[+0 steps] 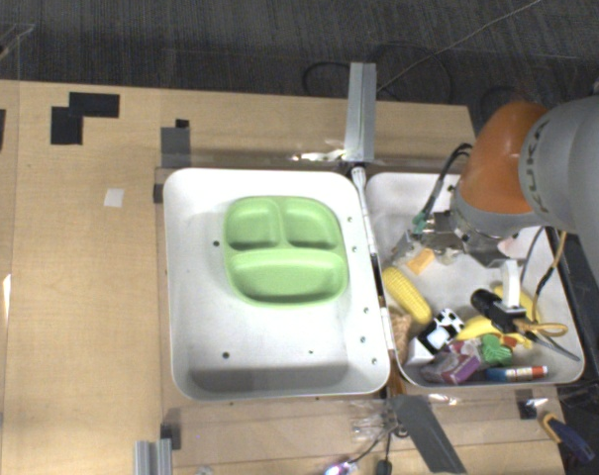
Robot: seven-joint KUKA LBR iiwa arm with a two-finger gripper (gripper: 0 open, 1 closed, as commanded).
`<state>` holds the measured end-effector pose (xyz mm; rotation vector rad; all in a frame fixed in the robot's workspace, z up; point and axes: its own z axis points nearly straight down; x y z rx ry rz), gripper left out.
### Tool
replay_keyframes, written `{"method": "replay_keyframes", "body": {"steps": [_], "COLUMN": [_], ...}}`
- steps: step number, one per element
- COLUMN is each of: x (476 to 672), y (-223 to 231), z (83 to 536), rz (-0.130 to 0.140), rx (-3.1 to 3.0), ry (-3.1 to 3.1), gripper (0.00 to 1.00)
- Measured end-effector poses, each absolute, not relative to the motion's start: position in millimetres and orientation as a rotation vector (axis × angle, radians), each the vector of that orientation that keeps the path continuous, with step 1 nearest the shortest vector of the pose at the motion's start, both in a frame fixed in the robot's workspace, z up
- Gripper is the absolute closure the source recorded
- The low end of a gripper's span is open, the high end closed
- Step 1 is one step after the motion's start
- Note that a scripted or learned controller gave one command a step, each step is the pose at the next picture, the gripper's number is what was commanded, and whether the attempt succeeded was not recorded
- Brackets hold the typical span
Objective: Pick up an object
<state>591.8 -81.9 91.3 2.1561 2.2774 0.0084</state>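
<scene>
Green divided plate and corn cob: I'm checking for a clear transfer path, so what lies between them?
In the camera view, the adjoining bin walls lie between the green divided plate and the corn cob.

The right bin (378, 206) holds a jumble of small things crowded toward its near end. A yellow corn cob (402, 289) lies slanted by the left wall, and a small orange block (419, 261) sits just beyond it. A black-and-white piece (442, 329) lies near the middle, a purple item (459, 368) and a red-tipped marker (518, 372) along the near wall, and a green toy (494, 345) between them.
</scene>
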Motion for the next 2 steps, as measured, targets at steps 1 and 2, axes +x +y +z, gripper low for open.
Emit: {"method": "replay_keyframes", "body": {"steps": [1,2], "x": [594.1,634.0], "y": [-80.4,-46.1], "z": [103.5,210.5], "rz": [0.017,0.007], "rx": [2.154,2.226], "ry": [2.275,2.21], "gripper": [1.0,1.0]}}
